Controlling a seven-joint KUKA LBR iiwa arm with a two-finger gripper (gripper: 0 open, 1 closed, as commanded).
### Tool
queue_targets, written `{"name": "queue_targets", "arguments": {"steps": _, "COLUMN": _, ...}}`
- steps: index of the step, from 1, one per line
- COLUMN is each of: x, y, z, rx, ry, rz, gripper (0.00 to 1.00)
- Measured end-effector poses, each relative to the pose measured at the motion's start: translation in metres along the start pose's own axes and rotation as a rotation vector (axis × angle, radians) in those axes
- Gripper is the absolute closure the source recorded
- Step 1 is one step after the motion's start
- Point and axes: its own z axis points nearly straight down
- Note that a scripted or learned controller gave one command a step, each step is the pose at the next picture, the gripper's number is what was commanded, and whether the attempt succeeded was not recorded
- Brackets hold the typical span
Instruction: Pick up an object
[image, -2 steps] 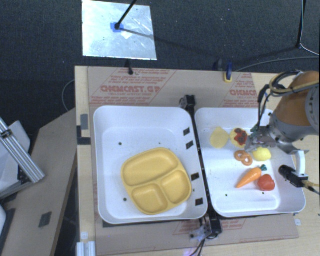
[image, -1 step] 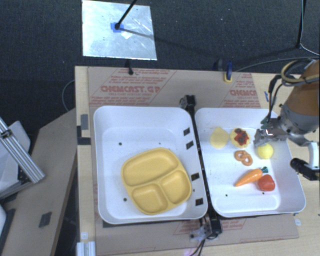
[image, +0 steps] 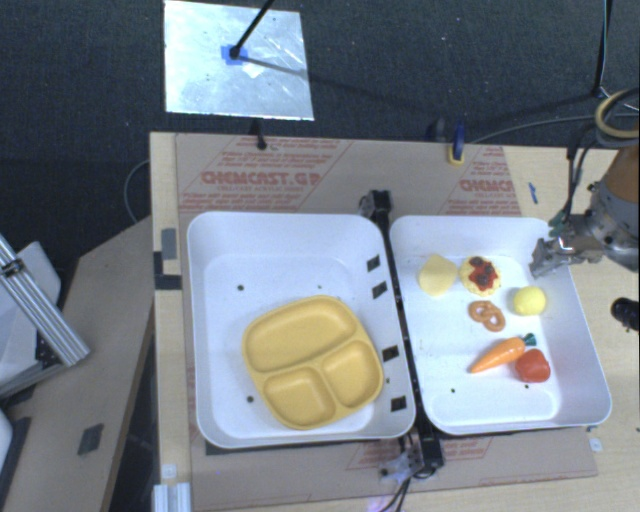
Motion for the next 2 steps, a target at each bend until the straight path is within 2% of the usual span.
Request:
{"name": "queue_targets", "arguments": {"steps": 1, "x": 0.0, "y": 0.002, "z": -0.036, "rx": 0.003, "ry": 0.001, "rz": -0.002, "gripper": 1.0}}
{"name": "queue_targets", "arguments": {"steps": 2, "x": 0.054, "y": -0.001, "z": -0.034, "rx": 0.007, "ry": 0.004, "rz": -0.005, "gripper": 1.0}}
